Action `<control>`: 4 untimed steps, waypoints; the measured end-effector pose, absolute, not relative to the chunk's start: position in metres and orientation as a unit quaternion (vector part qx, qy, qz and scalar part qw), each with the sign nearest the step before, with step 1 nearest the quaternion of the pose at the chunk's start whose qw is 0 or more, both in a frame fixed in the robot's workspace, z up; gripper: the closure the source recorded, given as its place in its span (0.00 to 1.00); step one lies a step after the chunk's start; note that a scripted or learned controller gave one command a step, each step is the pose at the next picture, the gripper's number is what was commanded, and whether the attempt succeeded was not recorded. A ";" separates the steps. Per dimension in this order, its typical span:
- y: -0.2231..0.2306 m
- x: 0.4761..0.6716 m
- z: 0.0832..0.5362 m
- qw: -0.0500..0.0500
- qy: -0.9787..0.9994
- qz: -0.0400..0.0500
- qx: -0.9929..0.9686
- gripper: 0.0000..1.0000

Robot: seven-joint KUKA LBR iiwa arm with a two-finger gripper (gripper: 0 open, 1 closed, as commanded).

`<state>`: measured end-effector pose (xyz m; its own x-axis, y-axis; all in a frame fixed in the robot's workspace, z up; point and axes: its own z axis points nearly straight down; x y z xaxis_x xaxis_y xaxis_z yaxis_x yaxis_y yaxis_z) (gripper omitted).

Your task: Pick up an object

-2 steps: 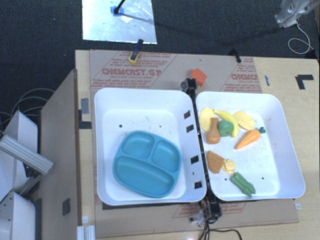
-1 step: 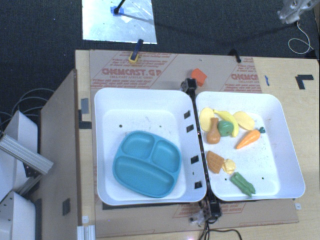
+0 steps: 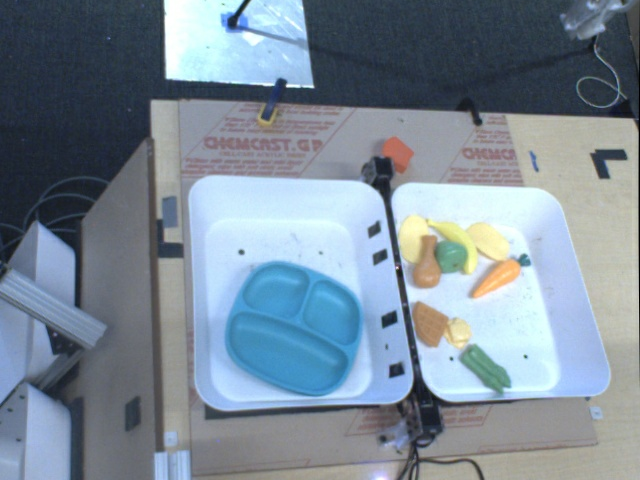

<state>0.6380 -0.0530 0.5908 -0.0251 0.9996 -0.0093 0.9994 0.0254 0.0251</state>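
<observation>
1. We see two white bins side by side: the left bin (image 3: 215,218) and the right bin (image 3: 560,298).
2. A blue tray (image 3: 293,328) lies in the left bin.
3. Toy foods cluster at the right bin's left side: a carrot (image 3: 497,277), a green pickle (image 3: 486,366), a banana (image 3: 451,234).
4. The gripper (image 3: 596,6) sits far right, off the bench; we cannot tell how it stands.

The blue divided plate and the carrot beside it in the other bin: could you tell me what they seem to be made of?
The blue divided plate looks like moulded plastic with a smooth, slightly matte finish: uniform colour, rounded compartment ridges, soft highlights. The carrot looks like toy plastic too, evenly bright orange with a green tip and a smooth surface, though rubber or foam cannot be ruled out at this size.
</observation>
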 end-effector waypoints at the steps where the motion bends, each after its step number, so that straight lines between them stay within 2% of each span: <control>1: -0.053 0.638 0.602 0.014 0.717 0.006 0.697 1.00; 4: -0.054 0.639 0.636 0.020 0.720 0.008 0.694 1.00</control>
<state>0.6386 -0.0535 0.6360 -0.0359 0.9992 -0.0171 0.9986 0.0365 0.0386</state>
